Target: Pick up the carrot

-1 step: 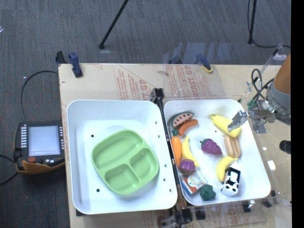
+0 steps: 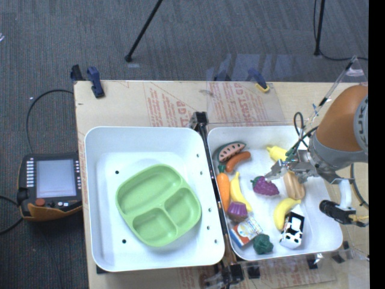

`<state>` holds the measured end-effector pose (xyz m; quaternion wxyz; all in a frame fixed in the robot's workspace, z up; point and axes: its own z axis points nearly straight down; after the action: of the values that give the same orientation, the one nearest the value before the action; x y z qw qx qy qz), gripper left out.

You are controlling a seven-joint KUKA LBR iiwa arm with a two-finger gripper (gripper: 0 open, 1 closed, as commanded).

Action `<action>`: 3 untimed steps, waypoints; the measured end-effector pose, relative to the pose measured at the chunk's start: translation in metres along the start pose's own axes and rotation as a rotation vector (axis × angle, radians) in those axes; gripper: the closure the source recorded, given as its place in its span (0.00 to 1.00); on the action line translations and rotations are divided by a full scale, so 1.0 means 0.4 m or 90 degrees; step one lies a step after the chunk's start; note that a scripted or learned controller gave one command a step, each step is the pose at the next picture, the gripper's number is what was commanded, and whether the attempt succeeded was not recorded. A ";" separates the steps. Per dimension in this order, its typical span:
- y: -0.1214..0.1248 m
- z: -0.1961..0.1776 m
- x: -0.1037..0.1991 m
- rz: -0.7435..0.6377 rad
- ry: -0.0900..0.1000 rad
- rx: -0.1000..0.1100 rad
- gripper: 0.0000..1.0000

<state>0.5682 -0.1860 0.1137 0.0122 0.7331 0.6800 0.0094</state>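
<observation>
The carrot (image 2: 223, 189) is orange with a small green top. It lies along the left wall of the right bin (image 2: 328, 233), pointing toward the front. My gripper (image 2: 286, 169) hangs over the middle of that bin, well to the carrot's right. It is just above a tan bread roll (image 2: 294, 186) and beside purple grapes (image 2: 265, 186). A yellow banana (image 2: 237, 191) lies between the carrot and the grapes, close against the carrot's right side. Nothing is visibly held.
The right bin also holds a sausage (image 2: 238, 160), a watermelon slice (image 2: 231, 150), a second banana (image 2: 284, 213), a toy cow (image 2: 293, 230), broccoli (image 2: 262, 244) and a purple cupcake (image 2: 237, 210). A green divided plate (image 2: 158, 205) sits in the left bin (image 2: 99, 161).
</observation>
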 end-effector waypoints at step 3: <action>0.011 0.042 -0.028 -0.017 0.005 0.022 1.00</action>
<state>0.5724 -0.1976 0.0969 -0.0032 0.7237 0.6901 0.0006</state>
